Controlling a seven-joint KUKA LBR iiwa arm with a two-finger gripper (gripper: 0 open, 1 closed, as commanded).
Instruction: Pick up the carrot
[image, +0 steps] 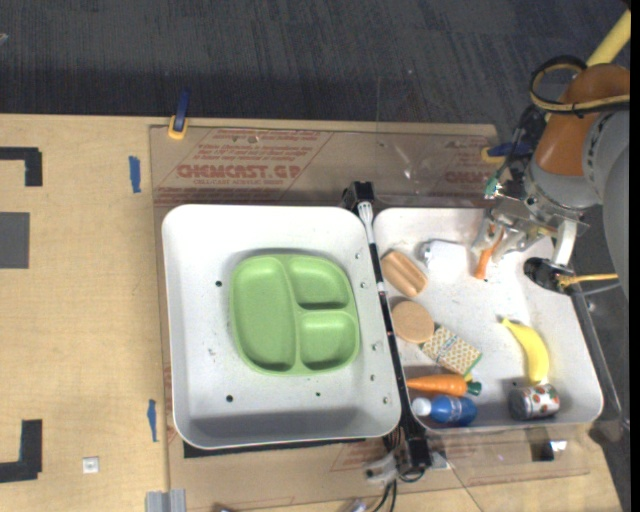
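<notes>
The gripper (497, 240) is seen over the far right corner of the right bin (590, 385), with a small orange piece (483, 262) hanging at its fingertips; whether the gripper is clenched or released cannot be told. The carrot (437, 384) is lying at the near left of the right bin, just beside a blue bottle (447, 408) and well apart from the gripper. A banana (531, 350), a can (533, 401), a patterned sponge (451, 349) and two tan rounds (404, 272) are noted in the same bin. A green tray (293, 312) is set in the left bin (190, 300) on the desk (80, 330).
</notes>
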